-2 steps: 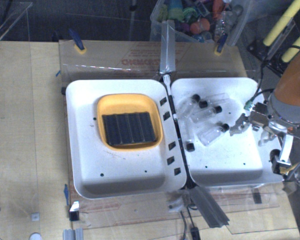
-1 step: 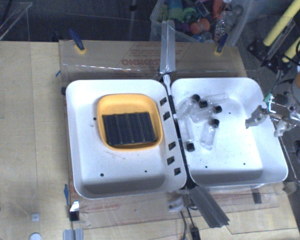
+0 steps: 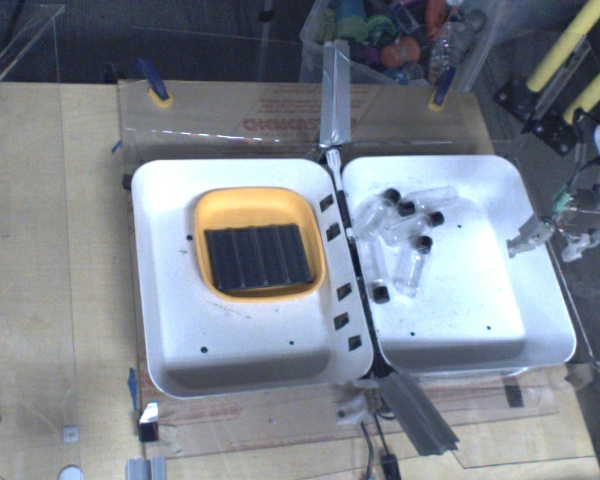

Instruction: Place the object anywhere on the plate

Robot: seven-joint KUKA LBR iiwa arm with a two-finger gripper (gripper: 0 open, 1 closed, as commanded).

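A yellow plate (image 3: 209, 211) with rounded corners lies in the left bin (image 3: 165, 328). On its middle rests a dark, ridged rectangular block (image 3: 258, 256), lying flat. In the right bin (image 3: 480, 318), several clear plastic vials with black caps (image 3: 408, 230) are heaped near the divider. My gripper (image 3: 548, 240) hovers at the right rim of the right bin, far from the plate and apart from the vials. Its two pale fingers are spread, and I see nothing between them.
A slanted divider with black clips (image 3: 340, 268) separates the two bins. A clear tub of colourful toys (image 3: 400, 13) stands behind the bins. Yellow foam tubes (image 3: 580, 38) lean at the back right. Bare wooden bench (image 3: 50, 268) extends to the left.
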